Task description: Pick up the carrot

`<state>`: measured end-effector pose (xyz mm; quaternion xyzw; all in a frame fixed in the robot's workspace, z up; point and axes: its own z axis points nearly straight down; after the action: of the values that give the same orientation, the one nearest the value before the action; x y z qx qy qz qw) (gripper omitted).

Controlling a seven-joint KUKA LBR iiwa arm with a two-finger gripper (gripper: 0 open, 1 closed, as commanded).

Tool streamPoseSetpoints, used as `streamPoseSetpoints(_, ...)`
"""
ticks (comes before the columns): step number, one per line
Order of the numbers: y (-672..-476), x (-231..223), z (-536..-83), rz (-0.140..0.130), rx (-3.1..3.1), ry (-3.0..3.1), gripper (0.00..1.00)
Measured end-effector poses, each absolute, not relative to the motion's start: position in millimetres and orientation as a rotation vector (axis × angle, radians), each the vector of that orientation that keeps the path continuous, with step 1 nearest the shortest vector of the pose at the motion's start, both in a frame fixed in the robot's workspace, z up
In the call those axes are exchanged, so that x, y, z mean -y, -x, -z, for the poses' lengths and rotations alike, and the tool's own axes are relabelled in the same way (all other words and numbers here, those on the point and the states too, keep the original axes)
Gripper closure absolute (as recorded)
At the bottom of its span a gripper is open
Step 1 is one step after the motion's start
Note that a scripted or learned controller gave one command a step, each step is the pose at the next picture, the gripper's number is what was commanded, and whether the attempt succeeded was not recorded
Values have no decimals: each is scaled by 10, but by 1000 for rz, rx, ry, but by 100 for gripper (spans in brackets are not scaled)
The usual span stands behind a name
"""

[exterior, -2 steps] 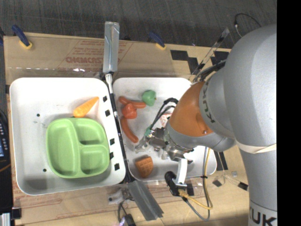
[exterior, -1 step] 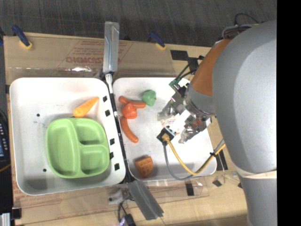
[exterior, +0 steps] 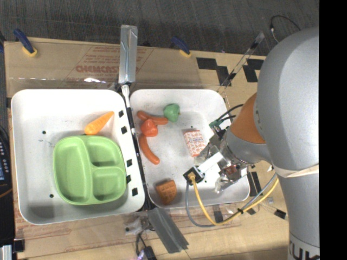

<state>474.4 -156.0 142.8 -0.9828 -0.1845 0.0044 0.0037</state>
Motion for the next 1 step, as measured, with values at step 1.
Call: streamPoseSetpoints(1,-4789,1525,-2375,-5,330,3121,0)
